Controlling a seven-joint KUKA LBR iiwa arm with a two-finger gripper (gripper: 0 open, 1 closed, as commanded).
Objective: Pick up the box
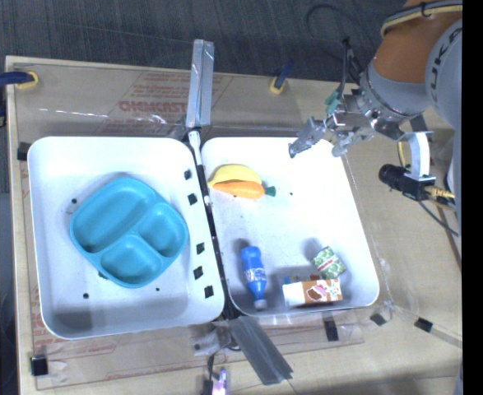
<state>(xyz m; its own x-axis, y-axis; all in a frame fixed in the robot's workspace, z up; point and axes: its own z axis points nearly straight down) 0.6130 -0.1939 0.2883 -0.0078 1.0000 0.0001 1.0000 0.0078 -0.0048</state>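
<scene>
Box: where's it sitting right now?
The box lies in the right bin, near its front right corner, just below the small green carton and right of the blue bottle.

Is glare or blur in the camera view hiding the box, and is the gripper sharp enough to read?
Camera view: the box is evenly lit and readable, with soft shadows only along the right bin wall; mild glare sits on the plastic sheet behind the bins, away from the box; the gripper is slightly soft, so its state is unclear.
</scene>
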